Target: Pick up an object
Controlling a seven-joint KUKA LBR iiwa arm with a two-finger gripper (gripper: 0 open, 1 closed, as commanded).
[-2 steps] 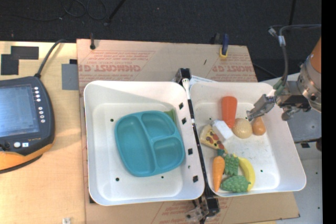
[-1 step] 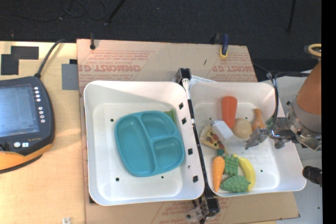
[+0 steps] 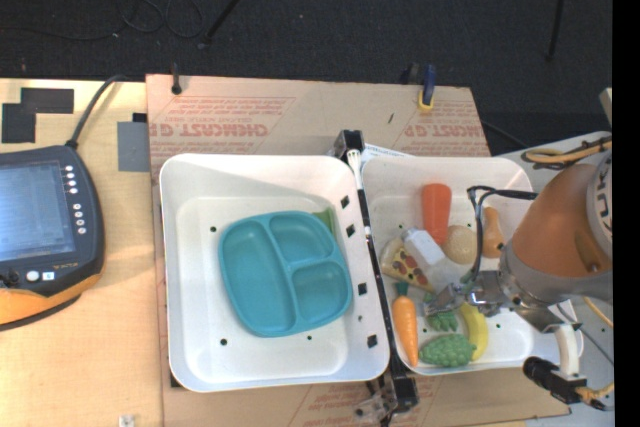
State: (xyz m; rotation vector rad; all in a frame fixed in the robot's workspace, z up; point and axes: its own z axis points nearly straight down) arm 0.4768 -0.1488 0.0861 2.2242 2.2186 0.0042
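Orange band: the arm's orange collar (image 3: 560,230) hangs over the right side of the right bin (image 3: 520,340), with the gripper (image 3: 478,293) low among the toys beneath it.
Nearest row: a green broccoli piece (image 3: 446,350) lies at the bin's near wall, a yellow banana (image 3: 474,330) just right of it, a small orange carrot (image 3: 405,327) just left.
Gripper and target: the metal tip sits just beyond the banana and broccoli, touching or almost touching the clutter (the wrist blocks the exact contact).
Fingers: released or clenched, I cannot tell; nothing is plainly seen between them.
Step in hand: by my judgement, the reach-down into the pile, with the grasp itself not yet shown.
Next move: likely a firm closure on one piece, perhaps the banana, then a straight lift clear of its neighbours.
Middle row: a pizza-slice toy (image 3: 405,263), a white block (image 3: 424,248) and a pale round piece (image 3: 461,244) crowd together.
Far row: a taller orange carrot (image 3: 436,207) stands apart towards the far wall.
Left bin: a teal divided plate (image 3: 285,272) lies in the left bin (image 3: 190,315).
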